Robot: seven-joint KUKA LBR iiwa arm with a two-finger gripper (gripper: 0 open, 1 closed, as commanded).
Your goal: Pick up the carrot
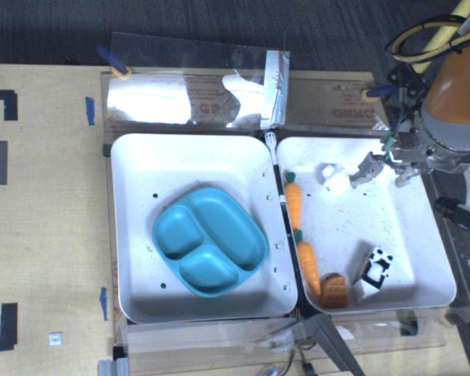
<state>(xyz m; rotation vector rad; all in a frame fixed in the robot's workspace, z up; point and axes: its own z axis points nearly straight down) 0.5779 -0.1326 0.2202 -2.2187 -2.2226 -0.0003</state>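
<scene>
Camera view: gripper (385, 169) hangs over right bin (423, 233), near back edge — fingers spread, released, nothing between them. One finger (366, 168) near small white object (333, 177). Carrot (294, 202) lies along right bin's left wall, well apart from gripper; second carrot (307, 265) lies nearer the front. Blue divided plate (210, 240) in left bin (141, 178).

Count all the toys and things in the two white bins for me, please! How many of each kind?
Carrots: 2
Blue plate: 1
Brown bun: 1
Black-and-white toy: 1
White lump: 1
Total: 6
</scene>
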